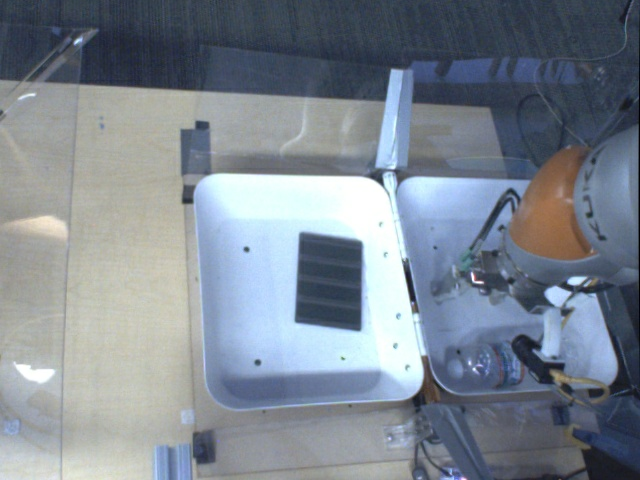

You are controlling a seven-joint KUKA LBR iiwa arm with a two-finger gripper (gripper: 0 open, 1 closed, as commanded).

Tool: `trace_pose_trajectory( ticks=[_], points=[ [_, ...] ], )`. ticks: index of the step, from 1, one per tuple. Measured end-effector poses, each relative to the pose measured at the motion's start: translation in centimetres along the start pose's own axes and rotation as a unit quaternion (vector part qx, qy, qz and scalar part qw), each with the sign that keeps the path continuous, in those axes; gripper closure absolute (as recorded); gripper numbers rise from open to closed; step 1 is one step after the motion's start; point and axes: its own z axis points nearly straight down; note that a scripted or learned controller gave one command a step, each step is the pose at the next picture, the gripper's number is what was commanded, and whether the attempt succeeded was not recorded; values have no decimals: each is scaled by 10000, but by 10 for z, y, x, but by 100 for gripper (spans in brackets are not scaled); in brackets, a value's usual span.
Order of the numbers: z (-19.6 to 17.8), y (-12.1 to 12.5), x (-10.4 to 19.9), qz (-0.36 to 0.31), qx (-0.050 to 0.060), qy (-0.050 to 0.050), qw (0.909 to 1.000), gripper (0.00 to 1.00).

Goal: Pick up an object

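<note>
A black ribbed rectangular pad [329,280] lies flat in the middle of the left bin [225,268]. A clear plastic bottle with a blue label [484,365] lies on its side near the front edge of the right bin [440,208]. My gripper [458,278] hangs low over the middle of the right bin, a little behind the bottle and apart from it. I see nothing held in it. The grey arm with its orange band [553,218] covers the right part of that bin.
A raised divider [404,268] separates the two bins. A metal upright [394,128] stands behind their junction. The wooden bench [100,268] stretches to the left under a clear sheet.
</note>
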Motion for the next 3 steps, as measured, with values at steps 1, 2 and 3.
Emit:
trace_pose_trajectory(
  ticks=[1, 2, 3],
  points=[
    [-12, 3, 1, 1, -40, 5, 10000, 100],
    [-12, 3, 1, 1, -38, 5, 10000, 0],
    [-13, 59, -1, -791, 37, 10, 9969, 0]
  ],
)
